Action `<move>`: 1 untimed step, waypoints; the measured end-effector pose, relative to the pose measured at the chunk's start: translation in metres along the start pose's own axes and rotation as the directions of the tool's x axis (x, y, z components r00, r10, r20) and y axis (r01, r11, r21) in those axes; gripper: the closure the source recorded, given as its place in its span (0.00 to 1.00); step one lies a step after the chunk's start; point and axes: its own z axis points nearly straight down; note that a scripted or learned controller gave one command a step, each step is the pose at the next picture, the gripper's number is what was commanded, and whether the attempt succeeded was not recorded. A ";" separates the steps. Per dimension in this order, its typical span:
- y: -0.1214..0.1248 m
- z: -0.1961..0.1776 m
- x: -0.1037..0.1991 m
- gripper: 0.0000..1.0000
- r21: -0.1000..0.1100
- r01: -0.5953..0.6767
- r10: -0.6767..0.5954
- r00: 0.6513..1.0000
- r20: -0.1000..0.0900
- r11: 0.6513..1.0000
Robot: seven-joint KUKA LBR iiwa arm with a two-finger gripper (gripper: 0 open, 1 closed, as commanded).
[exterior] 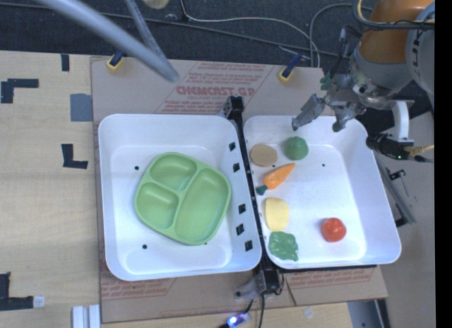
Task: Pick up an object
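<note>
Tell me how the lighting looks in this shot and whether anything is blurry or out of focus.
In the camera view, light is even and soft; the two shallow white plastic bins look bright without harsh glare, and the green divided plate casts only a faint shadow. The grey tube crossing the upper left is blurred, out of focus. The food items and the claw are fairly sharp.

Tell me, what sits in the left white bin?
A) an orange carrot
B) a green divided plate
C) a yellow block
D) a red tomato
B: the green divided plate lies alone in the left bin, while the food pieces lie in the right bin.
</note>
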 end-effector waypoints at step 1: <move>0.002 -0.008 0.000 0.00 -0.013 0.003 -0.003 1.000 0.002 1.000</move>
